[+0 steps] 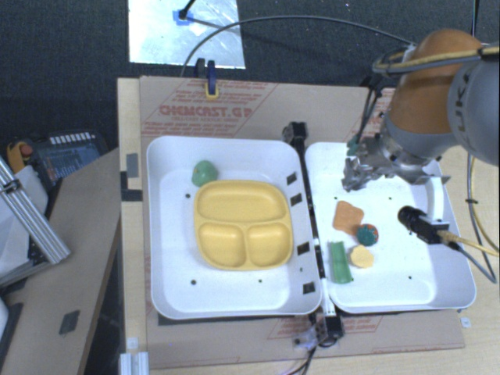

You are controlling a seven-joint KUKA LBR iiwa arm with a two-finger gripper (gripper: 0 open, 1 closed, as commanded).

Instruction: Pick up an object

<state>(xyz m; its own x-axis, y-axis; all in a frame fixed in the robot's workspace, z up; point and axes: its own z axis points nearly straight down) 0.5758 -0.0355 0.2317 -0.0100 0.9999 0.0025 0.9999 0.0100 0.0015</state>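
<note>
Orange wedge (pixel 348 216) lying flat near the middle of the right bin (pixel 449 283), likeliest target since nearest the claw. Just below and right of the wedge, a teal-and-red ball (pixel 367 233); below that, a pale yellow disc (pixel 361 257); left of the disc, a green stick (pixel 339 262) along the bin's inner wall. Loose scatter, probably left so for picking one at a time. Up from the wedge, claw (pixel 358 175) low over the bin floor, apart from every piece, nothing gripped; spread of its tips impossible to tell. Left of the wedge, across the divider, left bin (pixel 168 287) with yellow sectioned tray (pixel 242 223) and green lump (pixel 205 172) at the tray's upper left corner. Both bins on cardboard-covered worktop (pixel 234 108).
</note>
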